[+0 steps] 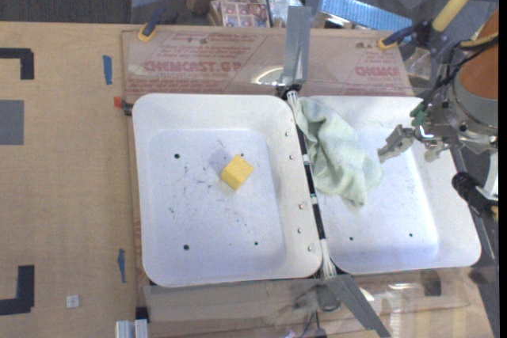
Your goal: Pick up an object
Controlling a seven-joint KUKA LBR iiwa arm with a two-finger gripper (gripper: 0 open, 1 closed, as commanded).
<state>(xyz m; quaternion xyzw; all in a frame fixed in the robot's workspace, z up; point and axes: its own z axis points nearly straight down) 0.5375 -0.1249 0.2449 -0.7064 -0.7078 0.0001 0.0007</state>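
- Two shallow white bins sit side by side on a bench, seen from above at a slant: the left bin (158,131) fills the centre of the frame, the right bin (428,241) the centre right.
- A small yellow block (236,172) lies near the middle of the left bin's floor, turned at an angle to the bin's edges, with nothing touching it.
- A pale green cloth (337,158) lies crumpled in the right bin's left half, its upper left corner draped up against the divide between the two bins.
- The grey arm reaches in from the right edge of the frame, its orange band (479,75) showing at the upper right.
- The gripper (412,142) hangs over the upper right part of the right bin, just to the right of the cloth.
- Its two fingers stand apart, one finger (391,145) angled toward the cloth's right edge; nothing is between them.
- Whether that finger touches the cloth cannot be told.
- The block is well apart from the gripper, in the other bin.
- Dark scuffs and specks mark the left bin's floor around the block.
- A clear sheet with red lettering (206,67) stands behind both bins along the top centre of the frame.
- A brown board with black marks (55,170) covers the left of the frame.
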